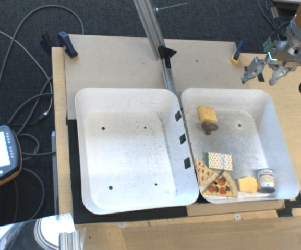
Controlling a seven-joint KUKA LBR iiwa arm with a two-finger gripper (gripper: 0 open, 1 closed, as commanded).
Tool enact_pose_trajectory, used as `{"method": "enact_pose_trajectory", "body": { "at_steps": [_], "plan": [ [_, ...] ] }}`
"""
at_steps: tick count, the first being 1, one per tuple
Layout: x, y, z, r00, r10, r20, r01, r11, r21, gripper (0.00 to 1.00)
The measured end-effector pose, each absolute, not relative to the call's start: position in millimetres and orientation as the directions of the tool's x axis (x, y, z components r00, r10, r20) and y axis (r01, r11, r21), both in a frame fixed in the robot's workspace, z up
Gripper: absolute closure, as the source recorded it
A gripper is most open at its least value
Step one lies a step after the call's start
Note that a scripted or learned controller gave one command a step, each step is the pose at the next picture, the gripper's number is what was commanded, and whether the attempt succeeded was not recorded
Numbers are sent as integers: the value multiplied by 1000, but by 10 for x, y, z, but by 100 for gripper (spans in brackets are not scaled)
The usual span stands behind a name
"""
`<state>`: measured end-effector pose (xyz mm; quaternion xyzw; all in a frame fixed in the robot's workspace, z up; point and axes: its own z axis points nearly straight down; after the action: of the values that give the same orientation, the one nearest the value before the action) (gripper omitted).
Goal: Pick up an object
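Gripper (264,73) hangs beyond the right bin (275,120), approx. 1 o'clock of its far rim, fingers spread wide, nothing betw. them. Inside bin: yellow block w/ brown knob (208,119) at 11 o'clock; patterned box (219,161), pizza slice toy (216,182), yellow cheese wedge (248,184) and small can (266,179) clustered along 6 o'clock edge. Left bin (87,108) adjoins at 9 o'clock.

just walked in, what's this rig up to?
The arm's claw hangs open above the bench, past the far edge of the right bin, with nothing between its fingers. All the pieces lie in that bin: a yellow block on a brown peg near the middle, and a checkered block, a toy pizza slice, a yellow wedge and a small can along the near edge. No pick made yet.
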<state>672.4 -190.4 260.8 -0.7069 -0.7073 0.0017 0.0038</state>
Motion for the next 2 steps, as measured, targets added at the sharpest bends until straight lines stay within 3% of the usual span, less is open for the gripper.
{"method": "enact_pose_trajectory", "body": {
  "at_steps": [1, 2],
  "plan": [
    [6728, -1903, 2642, -2, 1000, 1, 1000, 2, -4, 0],
    [6723, -1904, 2222, -1, 1000, 1, 1000, 1, -6, 0]
  ]
}}
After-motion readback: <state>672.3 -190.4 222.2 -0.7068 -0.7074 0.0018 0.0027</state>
